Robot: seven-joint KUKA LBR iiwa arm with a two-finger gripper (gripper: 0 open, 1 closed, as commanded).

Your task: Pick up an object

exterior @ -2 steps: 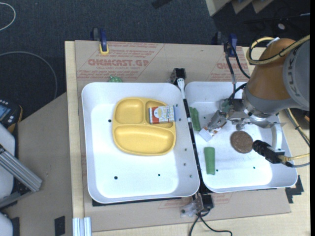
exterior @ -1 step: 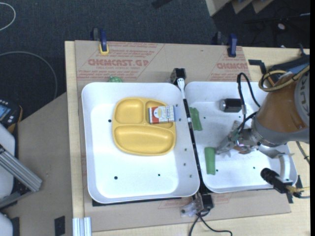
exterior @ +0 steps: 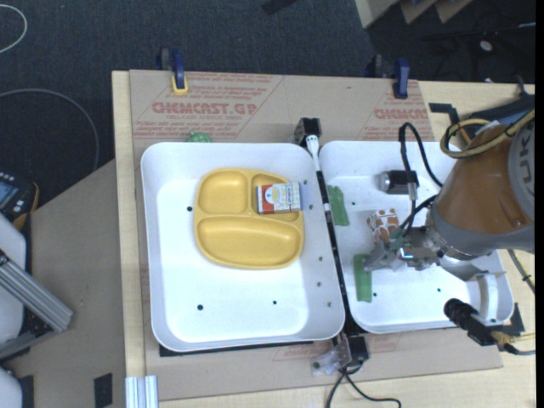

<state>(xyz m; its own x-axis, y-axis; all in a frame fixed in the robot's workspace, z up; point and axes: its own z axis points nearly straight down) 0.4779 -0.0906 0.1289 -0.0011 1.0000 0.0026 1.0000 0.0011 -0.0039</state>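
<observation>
My gripper (exterior: 393, 252) is low inside the right bin (exterior: 399, 313), reaching in from the right under the orange wrist band. A small orange-and-white patterned object (exterior: 382, 223) lies just beyond it, close to the gripper's tip or touching it; I cannot tell which. Farther back in the same bin sits a small grey cylinder (exterior: 396, 179). In the left bin (exterior: 246, 313), a yellow divided plate (exterior: 246, 236) carries a small red-and-white box (exterior: 279, 198) in its upper right compartment.
Green strips (exterior: 337, 206) (exterior: 364, 279) mark the right bin's left side near the divider between the bins. Black cables run over the right bin's back. A black part (exterior: 466, 317) of the arm hangs over the bin's front right corner.
</observation>
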